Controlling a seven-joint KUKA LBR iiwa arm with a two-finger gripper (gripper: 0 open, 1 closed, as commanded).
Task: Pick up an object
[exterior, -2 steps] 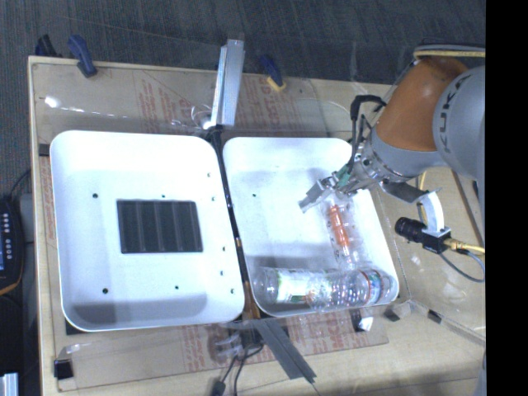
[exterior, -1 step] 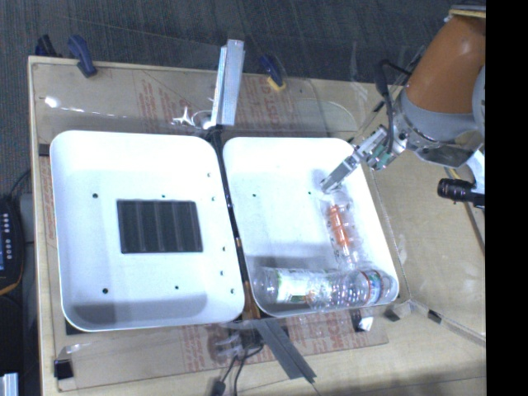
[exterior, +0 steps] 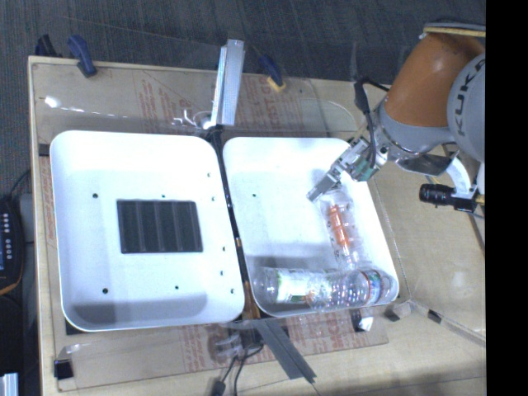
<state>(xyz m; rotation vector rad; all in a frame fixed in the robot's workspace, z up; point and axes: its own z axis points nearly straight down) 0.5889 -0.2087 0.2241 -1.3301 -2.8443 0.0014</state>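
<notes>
You see the gripper (exterior: 328, 183) hanging over the right bin (exterior: 272, 172), near its far right corner; whether it's open or clamped, you cannot tell. Below it lies a clear tube with orange contents (exterior: 341, 231), and a clear plastic bottle (exterior: 326, 288) rests along the near wall

A light wooden bench (exterior: 429, 246) seen from above, carrying two shallow white bins side by side: the left bin (exterior: 74, 221) and the right bin (exterior: 272, 172), touching along a dark central seam. Blue clamps (exterior: 81, 54) grip the bench's far edge.
</notes>
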